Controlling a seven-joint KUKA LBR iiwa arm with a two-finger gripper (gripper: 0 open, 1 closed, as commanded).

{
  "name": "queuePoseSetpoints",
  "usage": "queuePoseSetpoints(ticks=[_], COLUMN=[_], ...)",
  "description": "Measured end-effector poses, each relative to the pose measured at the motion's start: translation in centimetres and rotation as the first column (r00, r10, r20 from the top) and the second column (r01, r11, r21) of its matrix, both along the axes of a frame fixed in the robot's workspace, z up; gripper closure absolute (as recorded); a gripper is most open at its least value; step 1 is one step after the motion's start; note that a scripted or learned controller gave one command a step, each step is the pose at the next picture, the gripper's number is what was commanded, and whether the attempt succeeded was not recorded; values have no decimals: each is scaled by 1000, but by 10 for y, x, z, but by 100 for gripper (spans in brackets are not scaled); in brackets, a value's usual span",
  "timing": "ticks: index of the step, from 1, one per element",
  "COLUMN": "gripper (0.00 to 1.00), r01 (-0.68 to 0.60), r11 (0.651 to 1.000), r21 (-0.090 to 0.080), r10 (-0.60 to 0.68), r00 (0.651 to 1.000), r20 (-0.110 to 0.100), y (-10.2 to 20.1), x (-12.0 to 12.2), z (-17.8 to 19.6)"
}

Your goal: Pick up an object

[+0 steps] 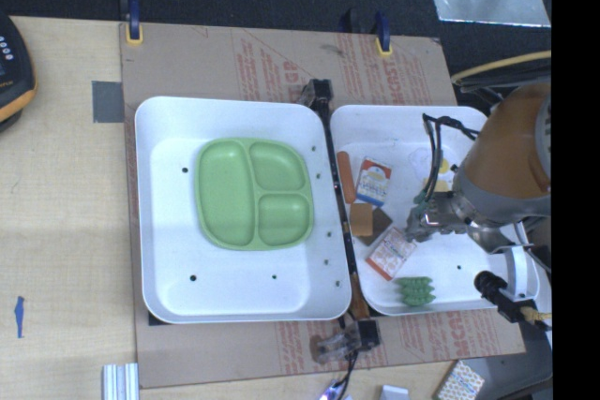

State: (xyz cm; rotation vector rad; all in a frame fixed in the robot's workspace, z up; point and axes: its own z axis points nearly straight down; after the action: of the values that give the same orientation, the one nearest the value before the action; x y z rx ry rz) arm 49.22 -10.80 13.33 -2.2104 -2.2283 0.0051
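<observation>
- Right bin (375, 119): the tool (419, 225) hangs low just beside a small packet (390, 251); its state cannot be told.
- Another packet (372, 182) lies farther back; print unreadable.
- Left bin (159, 201): green divided plate (253, 193).

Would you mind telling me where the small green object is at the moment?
In the camera view, the small green object lies in the right bin, near its front edge, just below the white packet and below the gripper.
</observation>
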Motion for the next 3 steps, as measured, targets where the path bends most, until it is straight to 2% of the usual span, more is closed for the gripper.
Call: queuePoseSetpoints(ticks=[1,2,3], gripper=[100,0,0], r01=[-3,-5,5], r11=[1000,1000,1000], r21=[-1,-2,2], r10=[3,5,-5], r00=[1000,1000,1000], r20=[-1,-2,5], y=[-1,-1,3], x=[0,0,-15], z=[10,9,-42])
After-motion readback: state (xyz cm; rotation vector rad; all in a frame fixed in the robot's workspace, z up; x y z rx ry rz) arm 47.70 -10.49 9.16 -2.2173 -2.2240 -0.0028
